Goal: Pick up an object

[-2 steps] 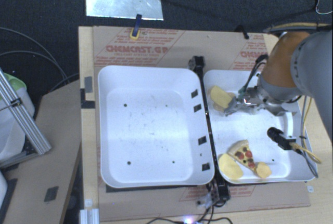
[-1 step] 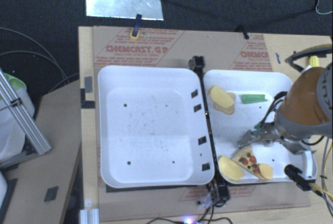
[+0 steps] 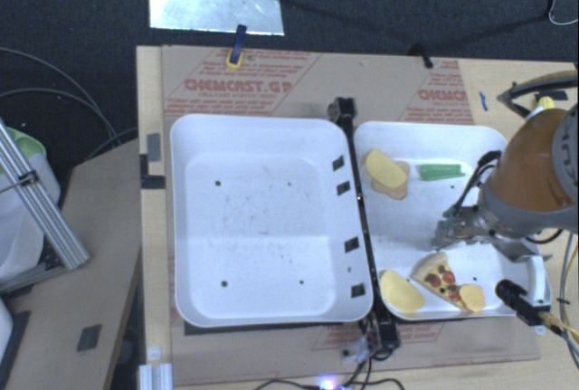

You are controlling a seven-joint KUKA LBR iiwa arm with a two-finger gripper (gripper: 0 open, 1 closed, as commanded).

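Pizza slice [image 3: 441, 277] lies at the right bin's [image 3: 412, 137] front edge, beside a yellow piece [image 3: 400, 291]. Just above it, the claw [image 3: 450, 230] hangs low; its grip cannot be told.

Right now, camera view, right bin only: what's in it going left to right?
Yellow piece at the bin's near left corner → tan bread-like piece → green piece. The pizza slice is left out, since its span overlaps the green piece. The gripper hangs over the bin's middle.
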